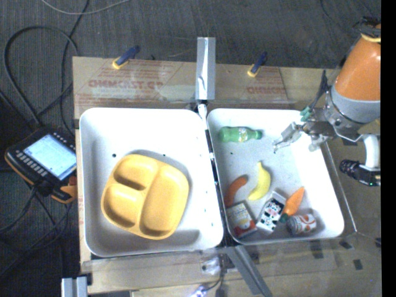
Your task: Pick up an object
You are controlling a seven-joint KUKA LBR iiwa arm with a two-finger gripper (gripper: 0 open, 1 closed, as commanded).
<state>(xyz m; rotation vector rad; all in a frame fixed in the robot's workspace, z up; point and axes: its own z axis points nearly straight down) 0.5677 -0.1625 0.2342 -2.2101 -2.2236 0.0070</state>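
Far to the left of the gripper, off the bench, a handheld control pendant [44,159] with a lit screen lies on the dark floor among black cables. Nearer, the left white bin [93,184] holds a yellow divided tray [146,195] with three compartments, sitting well left of and below the gripper. Between the two bins stands an upright metal post [205,70], and two blue-and-yellow clamps [125,56] pin the cardboard sheet along the bench's far edge. In the right white bin [337,209], a green bottle [240,134] lies on its side just left of the gripper, at about its height. Below and left of the gripper lie an orange-red sausage-shaped toy [235,189] and a yellow banana [262,181]; further below sit a small box [239,218], a black-and-white carton [270,213], an orange carrot [294,201] and a small can [301,223] on its side. The gripper [294,135] hangs over the upper right part of this bin, its fingers spread apart with nothing between them, touching none of the objects. The grey arm with its orange band [362,70] comes in from the right.
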